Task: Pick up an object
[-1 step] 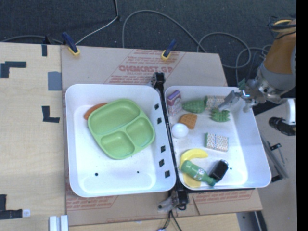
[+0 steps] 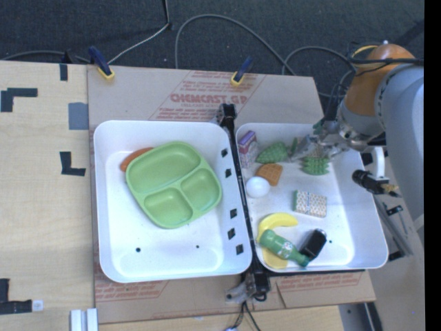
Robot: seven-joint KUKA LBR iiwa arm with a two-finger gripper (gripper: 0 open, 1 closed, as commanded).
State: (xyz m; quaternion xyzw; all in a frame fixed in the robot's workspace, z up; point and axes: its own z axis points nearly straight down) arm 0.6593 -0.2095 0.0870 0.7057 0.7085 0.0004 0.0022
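I see the gripper (image 2: 311, 148) low over the far end of the right bin (image 2: 358, 236), reaching in from the right. I cannot tell its state from this view. A green spiky toy (image 2: 316, 165) sits just beneath and beside it, seemingly touching, though I see nothing clearly held. Another green leafy piece (image 2: 273, 152) lies just to its left, near a small purple-and-white carton (image 2: 247, 144). Nearer me are an orange waffle-like piece (image 2: 270, 173), a white ball (image 2: 257, 187), a speckled sponge block (image 2: 310, 203), a yellow banana (image 2: 275, 224), a green bottle (image 2: 282, 247) and a black object (image 2: 313, 243). The left bin (image 2: 165, 261) holds a green divided plate (image 2: 173, 183).
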